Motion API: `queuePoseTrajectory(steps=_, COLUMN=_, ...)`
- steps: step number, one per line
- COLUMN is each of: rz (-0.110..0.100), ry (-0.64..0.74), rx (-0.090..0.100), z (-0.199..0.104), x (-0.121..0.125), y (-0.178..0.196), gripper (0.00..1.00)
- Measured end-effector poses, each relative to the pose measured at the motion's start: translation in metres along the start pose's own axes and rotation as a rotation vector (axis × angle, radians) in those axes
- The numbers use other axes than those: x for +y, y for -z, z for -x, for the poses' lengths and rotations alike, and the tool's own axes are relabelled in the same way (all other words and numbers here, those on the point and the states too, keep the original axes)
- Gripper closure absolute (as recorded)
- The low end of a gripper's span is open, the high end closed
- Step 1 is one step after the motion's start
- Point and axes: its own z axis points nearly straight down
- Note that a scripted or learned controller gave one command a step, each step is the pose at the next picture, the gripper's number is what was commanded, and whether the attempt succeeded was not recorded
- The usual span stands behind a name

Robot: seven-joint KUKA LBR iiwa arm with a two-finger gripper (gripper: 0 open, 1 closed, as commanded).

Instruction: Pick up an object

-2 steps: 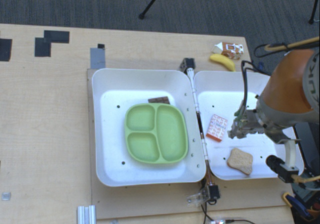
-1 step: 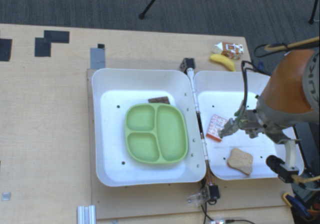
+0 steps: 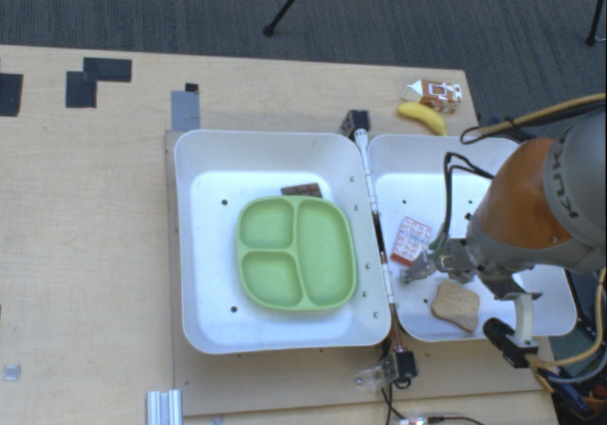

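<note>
so far nothing looks picked up. the arm (image 3: 545, 200) reaches in from the right and hangs low over the right bin (image 3: 417, 153), and the gripper (image 3: 422, 267) sits near that bin's middle, just beside the small red-and-white card (image 3: 412, 239) and a little above-left of the tan bread-like piece (image 3: 456, 305). the metal tips seem to point toward the card's lower edge, but whether the claw is wide or narrow i cannot tell; it is small and partly hidden under the wrist. no object shows between the tips, so i would not call anything held.

the likely targets both lie flat on the floor of the right bin: the card is close to the wall shared with the left bin, and the bread piece lies near the front edge. in the left bin (image 3: 190, 224) a green divided plate (image 3: 296, 254) takes up the middle, with a small dark brown block (image 3: 302, 191) just behind it. a banana (image 3: 421, 116) and a small packet (image 3: 436, 91) lie on the bench beyond the bins, well apart from the claw.

judging by this, the approach is done or nearly so, and the grasp and the lift are both left.
</note>
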Motion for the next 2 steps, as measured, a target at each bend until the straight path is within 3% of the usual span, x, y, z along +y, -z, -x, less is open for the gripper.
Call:
queuePoseTrajectory(steps=1, rz=0.006, ry=0.001, rx=-0.001, z=0.000, x=0.002, y=0.011, gripper=1.00)
queuePoseTrajectory(steps=2, rz=-0.003, ry=0.002, rx=0.001, z=-0.035, x=0.000, y=0.098, gripper=1.00)
